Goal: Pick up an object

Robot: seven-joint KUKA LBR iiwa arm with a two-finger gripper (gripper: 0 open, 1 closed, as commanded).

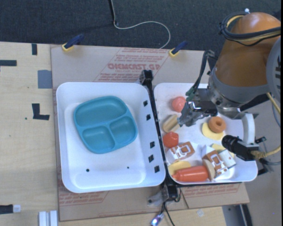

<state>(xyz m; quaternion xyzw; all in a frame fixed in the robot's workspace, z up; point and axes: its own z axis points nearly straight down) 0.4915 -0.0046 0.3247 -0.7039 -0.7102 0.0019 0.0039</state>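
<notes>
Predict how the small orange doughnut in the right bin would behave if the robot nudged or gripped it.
The doughnut looks like a small toy ring, so it is probably light and would slide easily. It rests partly on a yellow disc, so a nudge may shift both. Its rounded rim and open centre may let fingers slip unless they close squarely across it.

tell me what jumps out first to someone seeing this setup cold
The big grey arm with its orange band looms in from the right, its gripper low over the right bin, which is crowded with toy food: a donut, a red sausage and a pinkish ball. In the left bin, a teal divided plate lies alone.
</notes>
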